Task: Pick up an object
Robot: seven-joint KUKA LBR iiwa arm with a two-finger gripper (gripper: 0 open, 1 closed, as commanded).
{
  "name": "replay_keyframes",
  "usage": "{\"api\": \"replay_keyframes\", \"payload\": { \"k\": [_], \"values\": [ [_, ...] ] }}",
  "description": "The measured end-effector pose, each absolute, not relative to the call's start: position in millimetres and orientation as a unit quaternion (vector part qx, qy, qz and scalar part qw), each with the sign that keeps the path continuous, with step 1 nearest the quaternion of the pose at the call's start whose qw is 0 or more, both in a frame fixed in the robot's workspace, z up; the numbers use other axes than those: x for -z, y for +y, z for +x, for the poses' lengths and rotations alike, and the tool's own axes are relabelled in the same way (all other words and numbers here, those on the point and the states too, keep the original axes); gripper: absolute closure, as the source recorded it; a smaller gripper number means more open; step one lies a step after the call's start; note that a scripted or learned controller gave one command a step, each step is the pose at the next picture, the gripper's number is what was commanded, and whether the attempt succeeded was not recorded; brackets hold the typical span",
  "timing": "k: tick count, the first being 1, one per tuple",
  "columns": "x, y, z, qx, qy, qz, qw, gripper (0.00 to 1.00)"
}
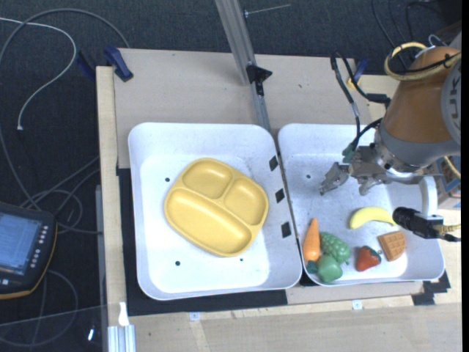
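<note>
Looking down at a slant on a wooden bench (183, 72), the camera shows two shallow white bins side by side. Inside the left bin (146, 152) lies a yellow divided plate (216, 206) with three compartments, set roughly in the middle and holding nothing. Over the right bin (300, 141) reaches the grey robot arm (421, 112), entering from the right with its orange band uppermost. Its gripper (352, 182) hangs above the bare upper half of that bin, fingers spread apart and gripping nothing; one finger (331, 181) points left and down, the other (364, 185) sits just to its right.

Toy foods are clustered along the lower edge of the right bin, well below the gripper. From left to right: an orange carrot (312, 240) standing nearly upright in the view, a bunch of green grapes (335, 246) touching it, a green pepper-like piece (329, 269) just under the grapes, a red strawberry (367, 258), and a tan waffle-patterned piece (392, 244). A yellow banana (371, 216) lies above the strawberry, nearest the gripper but apart from it.

A dark handheld screen (22, 244) sits on the floor at far left among loose cables.
</note>
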State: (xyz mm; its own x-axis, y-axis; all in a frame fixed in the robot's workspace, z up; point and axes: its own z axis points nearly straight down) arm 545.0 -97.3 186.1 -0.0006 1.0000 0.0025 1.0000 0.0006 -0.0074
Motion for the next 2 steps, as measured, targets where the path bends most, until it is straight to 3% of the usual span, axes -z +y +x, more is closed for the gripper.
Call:
{"api": "replay_keyframes", "payload": {
  "k": [2],
  "values": [
    [-90, -86, 543.4, -0.0018, -0.707, -0.707, 0.004, 0.0]
  ]
}}
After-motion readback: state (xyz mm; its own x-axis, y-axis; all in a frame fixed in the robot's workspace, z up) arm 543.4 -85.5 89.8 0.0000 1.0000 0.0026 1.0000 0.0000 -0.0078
